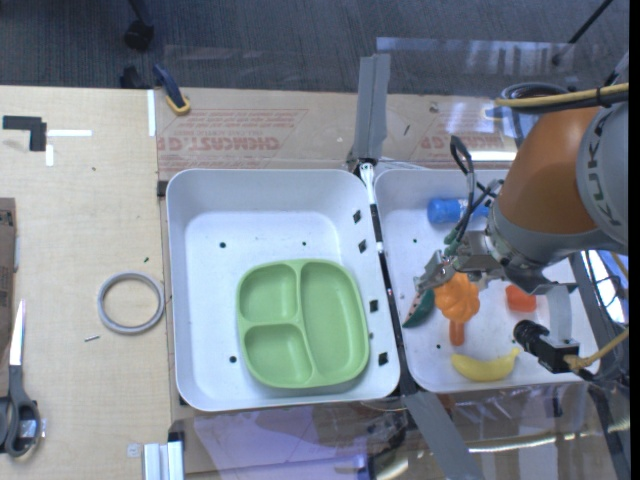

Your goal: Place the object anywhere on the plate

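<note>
A green divided plate (300,323) lies in the left white bin (200,268). In the right bin (400,228) my gripper (441,273) hangs low over an orange toy (458,303), at that toy's upper left edge. A green piece (419,311) lies just left of the orange toy, under the gripper. The view does not show whether the toy is gripped. The arm's orange band (545,173) and grey wrist cover the bin's right middle.
In the right bin are also a blue object (443,211) at the back, a yellow banana (485,366) at the front and a small red-orange piece (521,297) at the right. A grey ring (131,301) and scissors (18,408) lie on the bench to the left.
</note>
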Robot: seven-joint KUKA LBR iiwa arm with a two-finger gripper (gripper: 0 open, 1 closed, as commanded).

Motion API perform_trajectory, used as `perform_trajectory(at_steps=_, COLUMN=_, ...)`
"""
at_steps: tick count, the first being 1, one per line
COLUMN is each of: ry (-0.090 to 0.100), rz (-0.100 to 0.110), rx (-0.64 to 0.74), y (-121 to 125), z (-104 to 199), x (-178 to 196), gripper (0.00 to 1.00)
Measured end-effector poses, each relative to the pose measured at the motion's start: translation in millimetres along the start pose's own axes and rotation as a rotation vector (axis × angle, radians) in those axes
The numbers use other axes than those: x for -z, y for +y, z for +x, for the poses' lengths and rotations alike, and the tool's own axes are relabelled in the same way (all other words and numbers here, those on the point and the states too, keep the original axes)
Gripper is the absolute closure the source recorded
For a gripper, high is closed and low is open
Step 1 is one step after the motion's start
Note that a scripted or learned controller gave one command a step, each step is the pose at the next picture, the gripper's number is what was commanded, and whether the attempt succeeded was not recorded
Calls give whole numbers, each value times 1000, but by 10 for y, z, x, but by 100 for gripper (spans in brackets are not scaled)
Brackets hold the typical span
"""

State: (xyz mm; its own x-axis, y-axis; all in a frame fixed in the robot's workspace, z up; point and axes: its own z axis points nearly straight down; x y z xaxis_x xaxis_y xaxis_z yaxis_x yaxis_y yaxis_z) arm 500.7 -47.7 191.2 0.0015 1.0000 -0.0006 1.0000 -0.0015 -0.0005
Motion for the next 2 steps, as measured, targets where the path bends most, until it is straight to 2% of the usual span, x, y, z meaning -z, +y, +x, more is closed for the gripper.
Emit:
perform_trajectory(at_steps=1, ry=0, rz=2, rx=2, y=-13, z=874, x=-3, gripper=100)
perform_trajectory(at_steps=2, ry=-1, rz=2, rx=2, y=-13, z=873, x=-3, gripper=0)
